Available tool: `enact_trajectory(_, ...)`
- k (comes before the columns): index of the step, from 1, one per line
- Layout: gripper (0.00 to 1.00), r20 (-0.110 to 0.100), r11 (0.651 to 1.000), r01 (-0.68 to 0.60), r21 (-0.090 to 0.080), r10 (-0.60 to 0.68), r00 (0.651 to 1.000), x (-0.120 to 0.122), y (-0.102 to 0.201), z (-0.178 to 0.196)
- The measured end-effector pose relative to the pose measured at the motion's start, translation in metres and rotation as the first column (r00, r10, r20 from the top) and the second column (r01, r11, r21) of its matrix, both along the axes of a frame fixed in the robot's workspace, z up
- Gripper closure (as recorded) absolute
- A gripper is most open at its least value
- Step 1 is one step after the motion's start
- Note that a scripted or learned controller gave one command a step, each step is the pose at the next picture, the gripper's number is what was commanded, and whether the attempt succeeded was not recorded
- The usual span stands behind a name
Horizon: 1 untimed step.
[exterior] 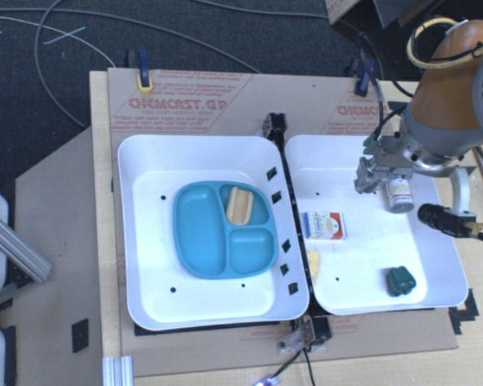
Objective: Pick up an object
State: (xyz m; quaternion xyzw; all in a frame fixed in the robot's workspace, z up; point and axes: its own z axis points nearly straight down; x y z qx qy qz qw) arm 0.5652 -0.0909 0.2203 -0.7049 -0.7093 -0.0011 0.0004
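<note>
**Inspector:** Camera view, starting on the left. What sits in the left bin [145, 167]?

**Assistant:** A blue divided plate [224, 230], roughly centred. A tan bread-like piece [240, 206] lies in its upper right compartment. The other compartments hold nothing I can make out.

**Inspector:** And the right bin [338, 155]?

**Assistant:** A small white carton with an orange and blue label [324, 226] lies flat near the divider. Just below it, at the bin's left edge, is a small yellow item [313, 264], partly hidden. A dark green object [401, 280] rests near the lower right corner, well apart from the carton.

**Inspector:** The arm [447, 95]?

**Assistant:** It reaches in from the right, over the upper part of the right bin. The claw [378, 174] hangs there, and a small white bottle with a label [399, 193] is just beside it, touching or nearly so.

**Inspector:** Claw state?

**Assistant:** Cannot tell how it is set, nor whether the bottle is in its grip or merely beside it.

**Inspector:** The bench [185, 95]?

**Assistant:** Brown board with red lettering, clamped at its far edge.
</note>
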Motion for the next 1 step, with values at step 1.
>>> enact_trajectory(1, 1.0, 0.001, 1.0, 0.0, 0.0, 0.0, 1.0, 0.0052, 0.049, 0.0099)
